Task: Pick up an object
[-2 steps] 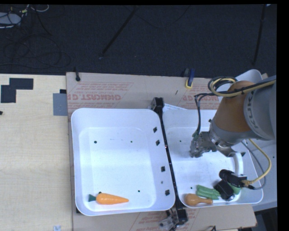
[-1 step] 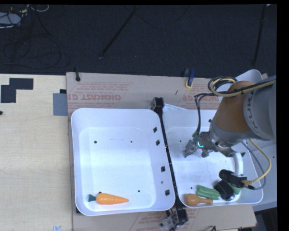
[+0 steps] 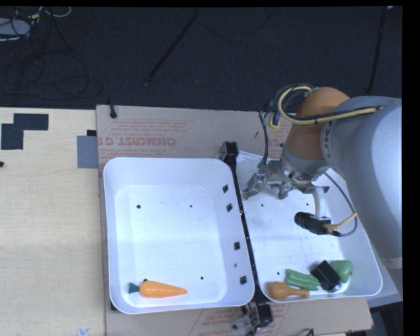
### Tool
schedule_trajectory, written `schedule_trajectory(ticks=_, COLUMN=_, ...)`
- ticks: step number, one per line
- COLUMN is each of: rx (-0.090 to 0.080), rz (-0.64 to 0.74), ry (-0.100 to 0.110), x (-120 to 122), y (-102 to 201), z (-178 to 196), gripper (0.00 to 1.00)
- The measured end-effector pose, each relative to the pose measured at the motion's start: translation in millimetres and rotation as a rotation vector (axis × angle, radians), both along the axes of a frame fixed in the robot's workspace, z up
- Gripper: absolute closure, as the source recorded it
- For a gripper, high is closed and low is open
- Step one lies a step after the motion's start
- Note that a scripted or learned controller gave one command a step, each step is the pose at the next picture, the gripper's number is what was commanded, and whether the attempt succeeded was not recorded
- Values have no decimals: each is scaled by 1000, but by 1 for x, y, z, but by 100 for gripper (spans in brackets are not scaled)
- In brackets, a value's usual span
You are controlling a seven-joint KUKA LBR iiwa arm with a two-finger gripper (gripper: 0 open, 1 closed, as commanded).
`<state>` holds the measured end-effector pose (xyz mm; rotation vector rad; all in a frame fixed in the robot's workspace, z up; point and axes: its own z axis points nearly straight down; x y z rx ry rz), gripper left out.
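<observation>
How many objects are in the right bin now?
4, clustered at its near edge: an orange pear-shaped piece, a green vegetable, a black block, a green piece. The arm may hide more.

A pale wooden bench (image 3: 46, 216) fills the left side, with dark grey squares (image 3: 86, 150) stuck on it. A sheet of brown cardboard (image 3: 170, 131) with red print lies on it. Behind, a dark carpeted floor (image 3: 197, 52) carries loose cables (image 3: 26, 20).

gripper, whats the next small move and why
Probably shift toward the near edge of the right bin. The gripper sits over its bare far end, while the green toy, black piece and orange gourd-shaped toy cluster at the near edge.
</observation>
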<state>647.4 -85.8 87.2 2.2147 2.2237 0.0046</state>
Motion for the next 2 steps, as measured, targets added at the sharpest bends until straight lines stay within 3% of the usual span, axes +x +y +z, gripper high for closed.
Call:
schedule_trajectory(ticks=1, rx=1, rz=-3, ry=8, x=-4, y=-1, z=10, gripper=100)
schedule_trajectory(ticks=2, rx=1, rz=-3, ry=10, x=-4, y=-2, z=20, gripper=100)
